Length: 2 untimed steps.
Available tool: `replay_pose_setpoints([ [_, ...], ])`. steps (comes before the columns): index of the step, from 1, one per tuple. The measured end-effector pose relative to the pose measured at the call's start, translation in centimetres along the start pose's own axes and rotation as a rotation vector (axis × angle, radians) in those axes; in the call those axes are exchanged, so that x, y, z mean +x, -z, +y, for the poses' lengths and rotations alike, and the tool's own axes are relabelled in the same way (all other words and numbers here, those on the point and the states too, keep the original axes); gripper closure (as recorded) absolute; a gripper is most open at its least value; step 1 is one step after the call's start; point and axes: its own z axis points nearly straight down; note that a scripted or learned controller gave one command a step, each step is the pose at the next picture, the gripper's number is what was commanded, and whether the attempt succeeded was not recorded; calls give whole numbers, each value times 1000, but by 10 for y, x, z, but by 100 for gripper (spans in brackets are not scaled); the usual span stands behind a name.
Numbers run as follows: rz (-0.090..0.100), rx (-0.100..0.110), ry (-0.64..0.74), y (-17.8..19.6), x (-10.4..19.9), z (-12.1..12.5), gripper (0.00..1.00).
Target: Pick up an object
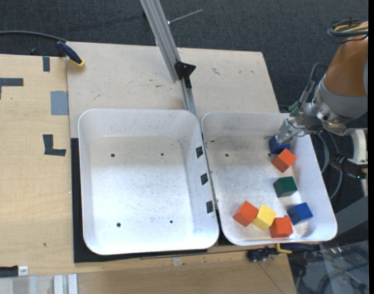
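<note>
White right bin [224, 164] holds every block. The gripper [284, 137] is low over its far right part, directly above a blue block [275, 144]; whether its fingers are open or closed I cannot tell. An orange block [284, 159] lies just below it, a green block [285, 185] further down, and four more blocks [267, 217] cluster at the near edge.

blue block [276, 144] part hidden by gripper [286, 135] | arm [346, 78] cut off R edge
</note>
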Motion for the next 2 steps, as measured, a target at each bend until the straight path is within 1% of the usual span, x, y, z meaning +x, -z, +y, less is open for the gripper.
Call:
replay_pose_setpoints([
  [1, 0, 1, 0, 34, 0, 1, 100],
  [2, 2, 6, 4, 19, 46, 13, 100],
])
